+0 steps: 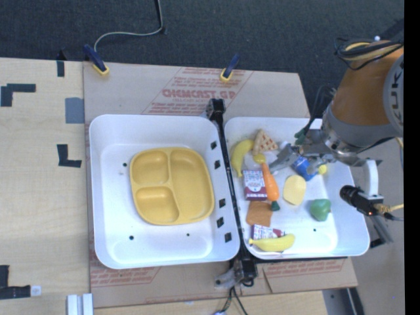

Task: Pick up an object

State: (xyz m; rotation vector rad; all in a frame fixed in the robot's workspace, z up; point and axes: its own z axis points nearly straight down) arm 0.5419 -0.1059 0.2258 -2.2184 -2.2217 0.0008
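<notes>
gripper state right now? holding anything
Gripper: over the right bin, among the toys; open or closed cannot be told, and nothing is seen held.

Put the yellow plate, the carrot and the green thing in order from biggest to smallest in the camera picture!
1. The yellow plate, by far the biggest.
2. The carrot.
3. The green thing, though it looks close to the carrot in size.
</notes>
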